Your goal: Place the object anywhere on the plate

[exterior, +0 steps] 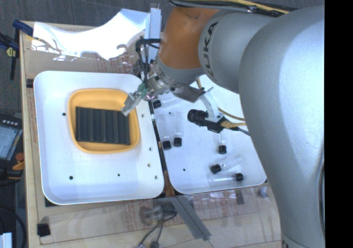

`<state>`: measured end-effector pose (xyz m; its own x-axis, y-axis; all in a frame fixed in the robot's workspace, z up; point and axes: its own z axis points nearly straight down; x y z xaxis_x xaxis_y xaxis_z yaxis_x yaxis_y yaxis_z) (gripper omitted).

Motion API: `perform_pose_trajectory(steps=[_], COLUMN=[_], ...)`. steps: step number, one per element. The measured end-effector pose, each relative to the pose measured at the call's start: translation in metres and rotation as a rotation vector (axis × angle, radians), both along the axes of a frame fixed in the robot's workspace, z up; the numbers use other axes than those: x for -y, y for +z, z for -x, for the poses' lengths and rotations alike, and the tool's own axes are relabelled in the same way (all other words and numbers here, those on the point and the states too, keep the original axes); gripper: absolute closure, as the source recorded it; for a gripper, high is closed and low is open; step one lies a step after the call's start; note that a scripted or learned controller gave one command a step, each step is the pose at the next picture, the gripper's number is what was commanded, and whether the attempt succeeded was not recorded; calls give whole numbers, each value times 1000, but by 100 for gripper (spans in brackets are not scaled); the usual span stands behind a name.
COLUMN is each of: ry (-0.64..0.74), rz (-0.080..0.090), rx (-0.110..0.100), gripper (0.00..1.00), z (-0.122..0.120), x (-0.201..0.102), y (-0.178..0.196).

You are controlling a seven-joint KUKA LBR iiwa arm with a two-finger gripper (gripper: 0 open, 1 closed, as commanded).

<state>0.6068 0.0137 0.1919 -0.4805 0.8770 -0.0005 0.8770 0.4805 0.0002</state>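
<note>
A yellow plate (102, 121) with a dark ridged centre lies in the left bin (83, 183). My gripper (130, 104) hangs over the plate's upper right rim, its grey tip pointing down and left onto the dark area's corner. A small green spot shows on the gripper body just above the tip. Whether anything is held there is hidden from this angle. Several small clear vials with black caps (226, 168) lie in the right bin (193, 183).
The big grey arm with its orange band (185, 37) covers the right bin's upper part and the view's right side. A black connector with a yellow cable (205, 119) hangs over the right bin. Crumpled foil (94, 40) lies behind the left bin.
</note>
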Motion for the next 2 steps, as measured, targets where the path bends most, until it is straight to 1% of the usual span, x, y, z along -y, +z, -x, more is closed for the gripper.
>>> perform_pose_trajectory(steps=[1, 2], ry=[49, 413], rz=[0, -1], rx=[-1, -4], gripper=[0, 0], z=[4, -18], x=[1, -19], y=[36, 0])
